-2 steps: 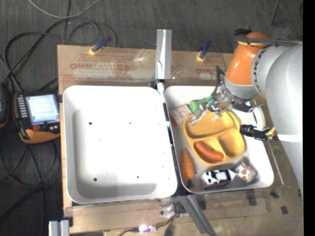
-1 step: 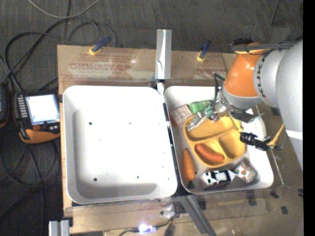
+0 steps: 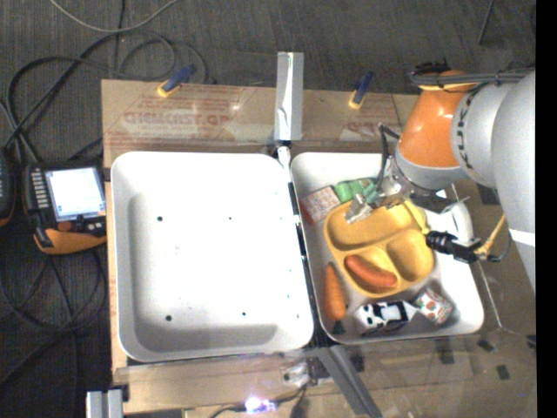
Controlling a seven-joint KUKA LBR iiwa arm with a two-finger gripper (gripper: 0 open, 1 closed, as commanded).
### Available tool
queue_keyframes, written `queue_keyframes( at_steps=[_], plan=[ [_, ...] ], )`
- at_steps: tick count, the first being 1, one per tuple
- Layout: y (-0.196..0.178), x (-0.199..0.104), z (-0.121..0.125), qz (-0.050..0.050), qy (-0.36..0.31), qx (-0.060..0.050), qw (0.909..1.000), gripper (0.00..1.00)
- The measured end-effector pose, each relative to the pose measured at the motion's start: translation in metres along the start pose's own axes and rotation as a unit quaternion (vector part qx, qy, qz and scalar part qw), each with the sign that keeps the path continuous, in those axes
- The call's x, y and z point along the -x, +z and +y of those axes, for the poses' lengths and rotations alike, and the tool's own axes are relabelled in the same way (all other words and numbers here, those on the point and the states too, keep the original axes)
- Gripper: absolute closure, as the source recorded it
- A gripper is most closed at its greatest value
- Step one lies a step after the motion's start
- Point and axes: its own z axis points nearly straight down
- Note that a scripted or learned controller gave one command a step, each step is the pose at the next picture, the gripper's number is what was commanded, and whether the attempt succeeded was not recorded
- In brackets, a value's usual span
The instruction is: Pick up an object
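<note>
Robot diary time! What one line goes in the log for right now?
phase: reaching | gripper: over yellow tray in right bin, grasp unclear | tray holds: hot dog | beside tray: carrot

Two white bins (image 3: 209, 168); one yellow tray (image 3: 383, 233)

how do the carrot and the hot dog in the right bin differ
The carrot is orange; the hot dog is redder. The carrot lies on the floor of the right bin, beside the yellow tray; the hot dog lies in one of that tray's compartments. The carrot runs nearly up and down the view; the hot dog lies slanted across it. Both are long, rounded toy foods, lying flat.
</note>
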Motion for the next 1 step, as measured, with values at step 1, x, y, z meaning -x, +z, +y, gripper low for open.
queue_keyframes(
  at_steps=[1],
  plan=[
    [0.0001,-0.0002,0.0000,0.000,0.000,0.000,1.0000,0.00]
  ],
)
